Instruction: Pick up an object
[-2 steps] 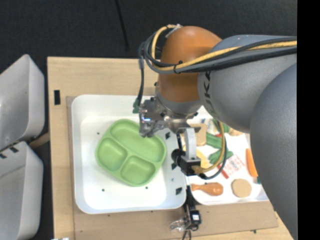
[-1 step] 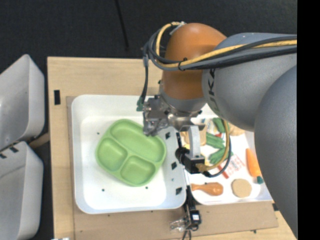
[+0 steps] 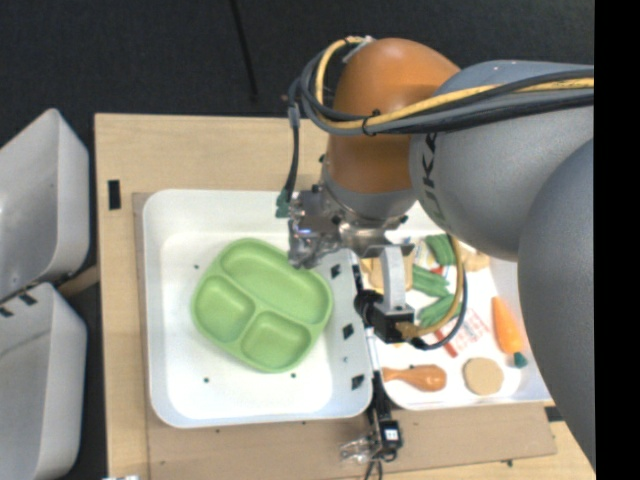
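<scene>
Because the arm (image 3: 470,148) reaches from the right over the divide between the bins, its pincer (image 3: 305,240) hangs at the upper right rim of the green plate (image 3: 262,306) in the left bin (image 3: 170,268); its grip state cannot be judged.

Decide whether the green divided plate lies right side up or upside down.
Right side up: the green divided plate shows three hollow compartments facing upward, lying in the left bin.

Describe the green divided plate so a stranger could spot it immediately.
Look to the left white bin. Lying in its middle is the green plate, rounded and moulded into three compartments. Everything else sits in the right bin: a carrot, a tan disc; this is far bigger.
</scene>
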Available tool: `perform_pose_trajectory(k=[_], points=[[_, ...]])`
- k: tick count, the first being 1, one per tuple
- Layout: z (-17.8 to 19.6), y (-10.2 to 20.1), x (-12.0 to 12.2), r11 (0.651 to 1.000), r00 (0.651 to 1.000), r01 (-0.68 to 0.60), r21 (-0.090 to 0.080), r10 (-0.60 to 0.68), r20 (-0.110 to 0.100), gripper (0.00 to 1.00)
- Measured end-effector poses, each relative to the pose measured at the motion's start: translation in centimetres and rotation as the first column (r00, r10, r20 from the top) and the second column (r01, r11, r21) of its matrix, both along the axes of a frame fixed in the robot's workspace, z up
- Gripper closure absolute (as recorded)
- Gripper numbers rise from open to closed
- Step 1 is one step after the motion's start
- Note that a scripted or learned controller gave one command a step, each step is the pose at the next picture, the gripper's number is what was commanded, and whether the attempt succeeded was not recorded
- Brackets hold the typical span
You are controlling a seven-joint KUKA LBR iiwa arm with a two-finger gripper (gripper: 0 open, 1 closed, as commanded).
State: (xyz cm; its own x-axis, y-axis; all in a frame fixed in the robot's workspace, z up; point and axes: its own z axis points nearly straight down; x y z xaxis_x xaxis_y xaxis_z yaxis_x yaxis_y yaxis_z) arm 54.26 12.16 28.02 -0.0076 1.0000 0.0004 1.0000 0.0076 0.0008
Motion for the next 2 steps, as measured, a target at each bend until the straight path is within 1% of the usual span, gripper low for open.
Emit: perform_pose_trajectory(k=[2], points=[[2.1, -0.2, 0.2, 1.000, 1.000, -0.011, -0.001, 0.011, 0.001, 1.00]])
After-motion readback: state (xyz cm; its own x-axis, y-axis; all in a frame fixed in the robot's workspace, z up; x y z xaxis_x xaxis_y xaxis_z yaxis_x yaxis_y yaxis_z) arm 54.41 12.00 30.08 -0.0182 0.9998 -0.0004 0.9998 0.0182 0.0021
